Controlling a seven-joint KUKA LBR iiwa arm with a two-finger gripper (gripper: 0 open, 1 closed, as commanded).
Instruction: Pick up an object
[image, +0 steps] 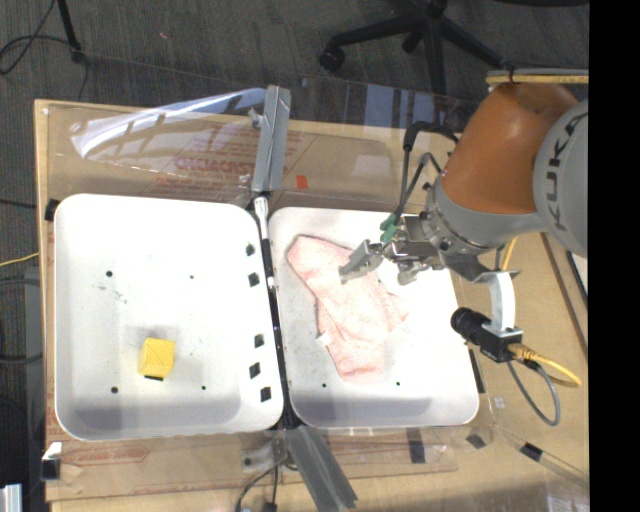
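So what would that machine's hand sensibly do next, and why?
Probably lower straight down onto the pale pink crumpled cloth. The hand sits over the cloth's upper part in the right white bin, nothing shows between its fingers, and the cloth is the nearest thing to grab; the small yellow block lies far off in the left white bin.

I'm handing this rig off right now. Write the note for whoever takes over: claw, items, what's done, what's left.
Claw: over the right bin, low above the upper part of the pink cloth; nothing seen between its fingers.
Items: pink cloth lies crumpled and flat in the right bin. Yellow block sits in the left bin, lower left area.
Done: arm positioned over the cloth.
Left: grasp an item and lift it; nothing is lifted yet.
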